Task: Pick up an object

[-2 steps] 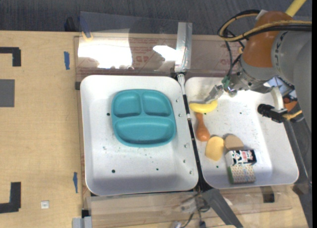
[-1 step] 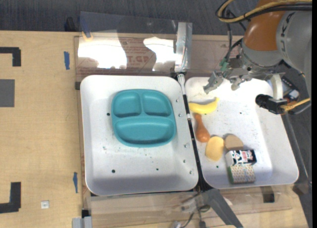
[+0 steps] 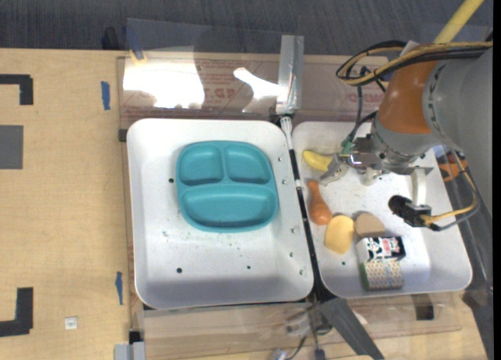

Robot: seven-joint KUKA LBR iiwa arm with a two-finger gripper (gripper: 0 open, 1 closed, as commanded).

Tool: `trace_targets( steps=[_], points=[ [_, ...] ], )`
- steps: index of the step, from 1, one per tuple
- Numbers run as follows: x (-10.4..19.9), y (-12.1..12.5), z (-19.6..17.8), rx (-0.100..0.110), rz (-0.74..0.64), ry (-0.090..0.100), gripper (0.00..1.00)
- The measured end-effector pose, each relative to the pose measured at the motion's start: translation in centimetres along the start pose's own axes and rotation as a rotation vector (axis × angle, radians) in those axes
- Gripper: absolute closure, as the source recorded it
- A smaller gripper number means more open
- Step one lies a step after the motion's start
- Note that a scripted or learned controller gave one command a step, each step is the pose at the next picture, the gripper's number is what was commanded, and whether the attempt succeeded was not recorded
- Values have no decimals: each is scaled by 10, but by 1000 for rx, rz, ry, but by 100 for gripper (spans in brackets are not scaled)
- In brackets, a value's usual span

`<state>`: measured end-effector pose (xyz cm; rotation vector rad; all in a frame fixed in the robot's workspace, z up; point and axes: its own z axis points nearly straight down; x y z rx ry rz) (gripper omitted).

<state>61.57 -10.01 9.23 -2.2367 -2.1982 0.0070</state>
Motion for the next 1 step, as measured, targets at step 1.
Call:
trace_targets(
  steps=[1],
  points=[
    [12,-8,-96,-16,-254,-4,0]
  ],
)
